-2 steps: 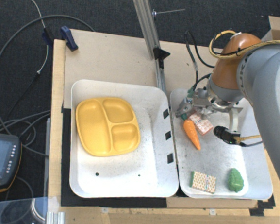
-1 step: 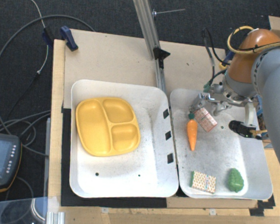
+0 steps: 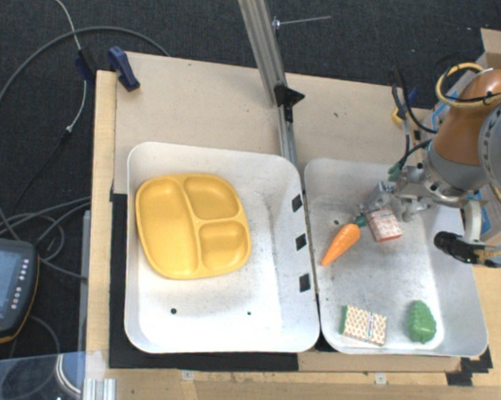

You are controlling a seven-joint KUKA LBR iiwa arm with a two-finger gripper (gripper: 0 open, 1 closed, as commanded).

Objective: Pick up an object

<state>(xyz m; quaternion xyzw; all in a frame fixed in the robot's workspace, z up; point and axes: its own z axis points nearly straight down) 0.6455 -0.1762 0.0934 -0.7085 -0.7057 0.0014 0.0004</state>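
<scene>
My gripper [image 3: 389, 205] hangs low over the upper part of the right bin [image 3: 456, 335], reaching in from the right. Directly under its tip sits a small pink and white box [image 3: 386, 226], tilted and touching or nearly touching the gripper; I cannot tell whether it is gripped. An orange carrot [image 3: 342, 243] lies just left of the box, pointing down-left. A checkered pouch [image 3: 364, 325] and a green lump [image 3: 422, 322] rest near the bin's front edge.
The left bin [image 3: 221, 332] holds a yellow divided plate [image 3: 193, 225]. A metal rail [image 3: 268, 48] slants down to the gap between the bins. Cables and a black fitting [image 3: 460, 246] hang beside the arm at the right.
</scene>
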